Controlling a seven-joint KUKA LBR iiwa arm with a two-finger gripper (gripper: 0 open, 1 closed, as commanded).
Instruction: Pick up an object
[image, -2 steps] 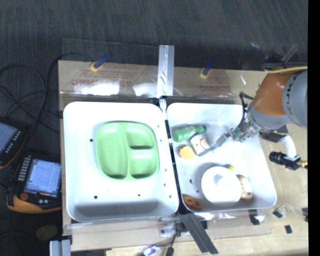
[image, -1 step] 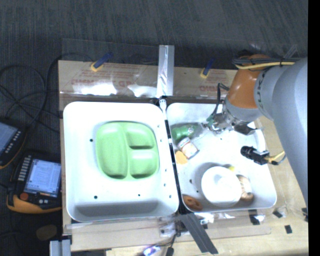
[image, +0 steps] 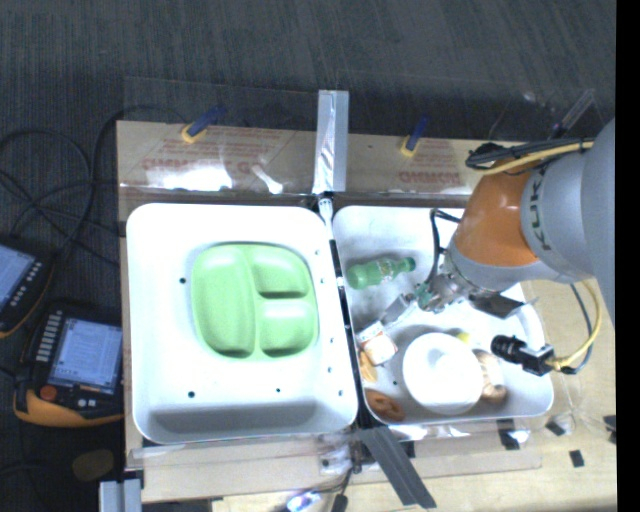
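Gripper (image: 402, 308) is seen low in the right bin (image: 345, 262), just below the green bottle (image: 378, 270); its opening cannot be told.

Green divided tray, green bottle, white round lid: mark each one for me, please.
green divided tray (image: 252, 300), camera view, on the ridge between its compartments
green bottle (image: 375, 270), camera view, middle of its body
white round lid (image: 440, 372), camera view, centre of its top
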